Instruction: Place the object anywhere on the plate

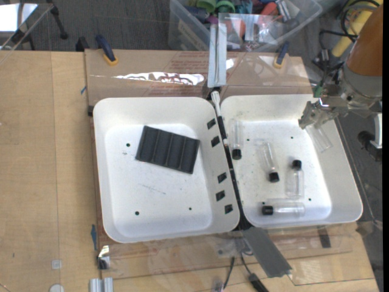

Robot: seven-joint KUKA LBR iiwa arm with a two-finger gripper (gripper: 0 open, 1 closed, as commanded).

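A black ribbed plate (168, 149) lies flat in the left bin (115, 224), toward its back. Several clear vials with black caps lie in the right bin (346, 208): one by the divider (234, 140), two near the middle (268, 162) (295, 178), one at the front (283, 210). My gripper (312, 119) hangs over the right bin's back right corner, far from the plate. A faint clear shape (323, 139), possibly another vial, sits just below the gripper; I cannot tell whether it is held.
A clear tub of colourful objects (243, 8) stands behind the bins. Black clips (219, 163) line the divider between the bins. The arm's cables (340, 35) hang at the far right. Bare wooden bench (36, 163) lies to the left.
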